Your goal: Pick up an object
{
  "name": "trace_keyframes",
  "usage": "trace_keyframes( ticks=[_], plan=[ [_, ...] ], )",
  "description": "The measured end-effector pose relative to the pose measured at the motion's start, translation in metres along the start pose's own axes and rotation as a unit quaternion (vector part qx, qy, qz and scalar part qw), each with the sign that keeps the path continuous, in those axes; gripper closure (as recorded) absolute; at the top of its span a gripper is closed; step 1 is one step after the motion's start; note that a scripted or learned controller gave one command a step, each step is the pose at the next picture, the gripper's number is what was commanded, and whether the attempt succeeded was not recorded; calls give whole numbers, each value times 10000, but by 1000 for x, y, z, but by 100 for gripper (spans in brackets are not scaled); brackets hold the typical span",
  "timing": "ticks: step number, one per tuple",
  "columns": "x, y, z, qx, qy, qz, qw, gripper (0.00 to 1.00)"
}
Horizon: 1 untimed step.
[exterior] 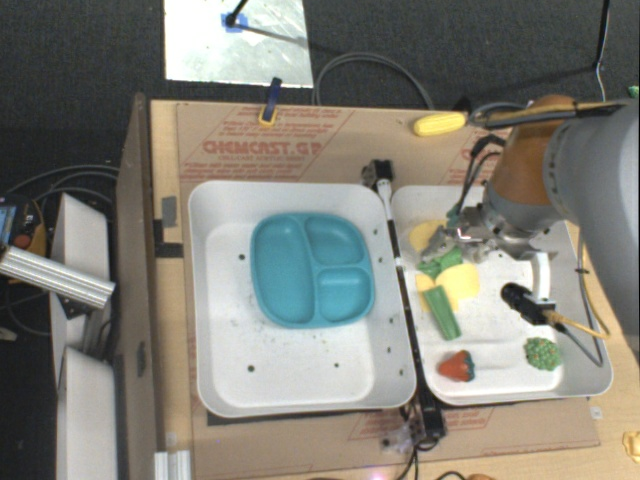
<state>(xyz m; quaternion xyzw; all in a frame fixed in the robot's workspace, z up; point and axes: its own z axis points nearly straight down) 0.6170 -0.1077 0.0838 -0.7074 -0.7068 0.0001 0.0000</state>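
Fingers (452, 248) of mine hang low over the right bin (592, 376), just above the yellow block (461, 286) as the camera sees it. Whether they are apart or together I cannot tell; my own wrist and metal hide the tips. They look to be at, or touching, the short green piece (440, 265), though I cannot see it between them.

That short green piece lies just above and to the left of the yellow block, close against it. Its long axis runs nearly across the picture, the right end tilted a little upward.

A longer green stick (443, 315) lies just below-left of the yellow block, slanting down to the right. A red strawberry (457, 365) sits well below the block, and a pale yellow lump (425, 233) up to its left.
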Motion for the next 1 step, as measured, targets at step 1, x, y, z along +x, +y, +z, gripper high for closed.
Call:
trace_keyframes(
  ticks=[1],
  plan=[
    [1, 2, -12, -25, -4, -31, 10000, 100]
  ],
)
